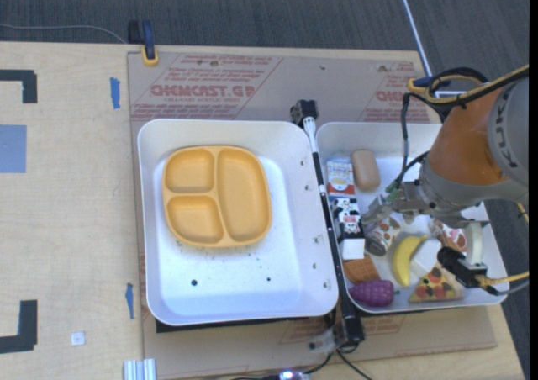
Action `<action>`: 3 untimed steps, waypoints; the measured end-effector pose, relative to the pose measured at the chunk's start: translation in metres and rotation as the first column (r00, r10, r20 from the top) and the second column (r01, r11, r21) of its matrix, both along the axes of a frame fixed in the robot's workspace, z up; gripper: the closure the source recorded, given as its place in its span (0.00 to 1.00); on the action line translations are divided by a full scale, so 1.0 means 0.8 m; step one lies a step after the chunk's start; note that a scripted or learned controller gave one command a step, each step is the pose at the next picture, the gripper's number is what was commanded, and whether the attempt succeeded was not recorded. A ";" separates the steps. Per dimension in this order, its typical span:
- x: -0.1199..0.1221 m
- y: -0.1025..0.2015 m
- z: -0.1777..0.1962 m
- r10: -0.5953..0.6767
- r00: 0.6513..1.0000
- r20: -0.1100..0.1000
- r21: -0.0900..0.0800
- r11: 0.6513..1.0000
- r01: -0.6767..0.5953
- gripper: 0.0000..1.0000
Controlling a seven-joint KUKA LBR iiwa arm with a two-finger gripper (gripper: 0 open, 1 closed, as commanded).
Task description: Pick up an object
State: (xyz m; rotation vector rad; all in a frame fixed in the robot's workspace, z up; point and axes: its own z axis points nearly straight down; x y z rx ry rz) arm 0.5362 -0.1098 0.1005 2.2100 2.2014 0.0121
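One fixed camera looked down at a slant from above the bench [67,202] — far enough back to take in both white bins [160,227], the arm [475,151] entering from the right.

the wooden bench [67,227] carries a printed brown sheet [252,84]; on that sheet sit two white bins, the left bin [168,286] touching the right bin [336,139] along its side.
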 end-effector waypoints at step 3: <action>0.032 0.079 0.105 0.005 1.000 -0.020 0.011 1.000 -0.005 1.00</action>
